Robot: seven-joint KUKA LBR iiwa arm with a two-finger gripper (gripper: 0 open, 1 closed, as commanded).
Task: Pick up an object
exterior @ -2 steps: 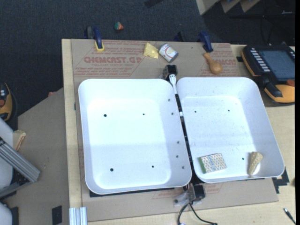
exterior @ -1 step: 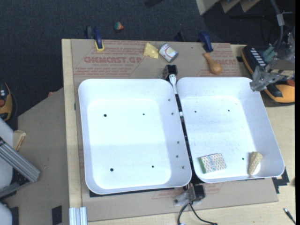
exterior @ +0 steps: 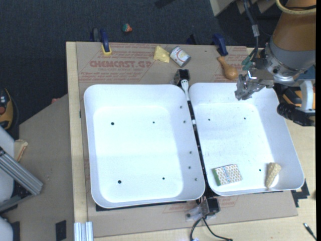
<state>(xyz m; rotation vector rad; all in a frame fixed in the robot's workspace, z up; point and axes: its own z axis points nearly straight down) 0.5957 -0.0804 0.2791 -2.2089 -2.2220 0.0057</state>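
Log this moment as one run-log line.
arm: over right bin's far edge | gripper: above right bin, holding nothing seen | in bin: patterned green packet, pale cone-shaped piece near front | pick: not yet done

Bright, even overhead light; white bins point(exterior: 143, 149) glare slightly, shadows soft, focus mildly grainy.

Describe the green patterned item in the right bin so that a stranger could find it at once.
Start at the right bin and go to its near edge. The flat green patterned packet lies there, left of a pale cone-shaped piece; it alone is rectangular and green.
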